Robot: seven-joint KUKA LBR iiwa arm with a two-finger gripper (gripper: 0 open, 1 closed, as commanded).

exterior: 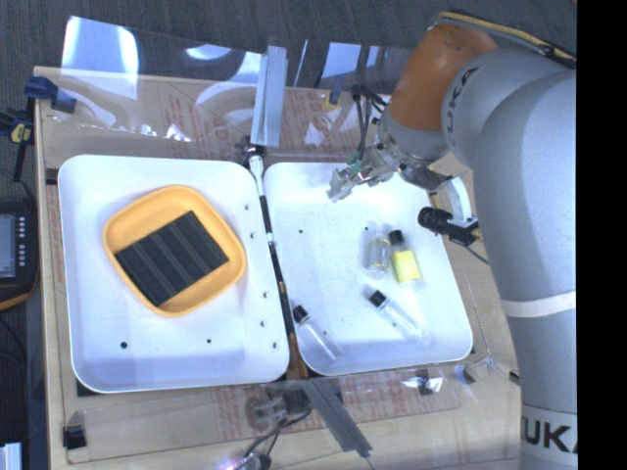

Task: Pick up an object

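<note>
End effector (345,180) over right bin (323,262) top, nr 3 vials (377,251)

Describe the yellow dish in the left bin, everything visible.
The yellow dish is a shallow, rounded-square tray, plastic-looking, with a raised orange-yellow rim. A dark, ribbed rectangular insert fills its floor. It lies flat, turned diagonally, in the left bin, upper-middle area, resting on the bin floor and touching nothing else.
</note>
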